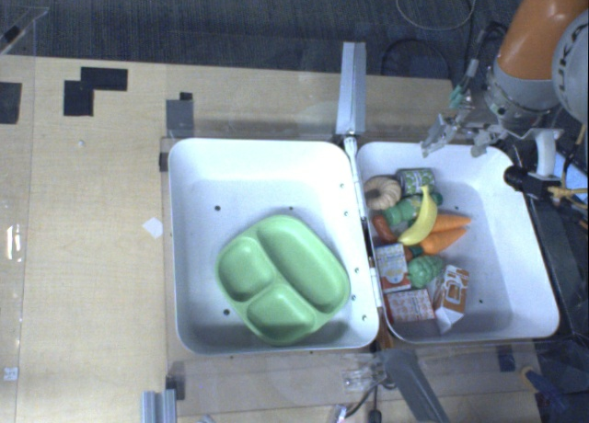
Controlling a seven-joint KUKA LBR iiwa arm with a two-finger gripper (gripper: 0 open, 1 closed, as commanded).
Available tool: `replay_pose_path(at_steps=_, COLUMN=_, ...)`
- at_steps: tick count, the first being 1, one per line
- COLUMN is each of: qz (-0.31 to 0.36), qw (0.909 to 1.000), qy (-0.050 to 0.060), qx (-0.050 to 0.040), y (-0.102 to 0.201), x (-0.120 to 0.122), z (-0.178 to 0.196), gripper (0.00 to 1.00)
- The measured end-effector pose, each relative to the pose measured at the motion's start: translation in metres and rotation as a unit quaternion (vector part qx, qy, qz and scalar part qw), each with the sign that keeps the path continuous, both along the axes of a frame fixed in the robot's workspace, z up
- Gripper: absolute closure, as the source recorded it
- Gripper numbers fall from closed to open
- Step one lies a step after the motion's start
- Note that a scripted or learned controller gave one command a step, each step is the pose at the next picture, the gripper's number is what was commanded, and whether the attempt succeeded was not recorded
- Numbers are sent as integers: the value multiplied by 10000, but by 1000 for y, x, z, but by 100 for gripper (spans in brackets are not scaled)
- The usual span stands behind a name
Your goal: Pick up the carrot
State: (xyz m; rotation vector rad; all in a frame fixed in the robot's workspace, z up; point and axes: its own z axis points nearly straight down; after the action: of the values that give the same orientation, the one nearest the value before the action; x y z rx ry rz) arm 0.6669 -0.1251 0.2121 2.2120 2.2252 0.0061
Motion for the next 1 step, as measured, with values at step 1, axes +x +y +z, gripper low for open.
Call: replay_pose_path(at_steps=1, qz=1232, qw=9923, qy=-107, qx=-32, y=-14, x=-38, z=-87, gripper=0)
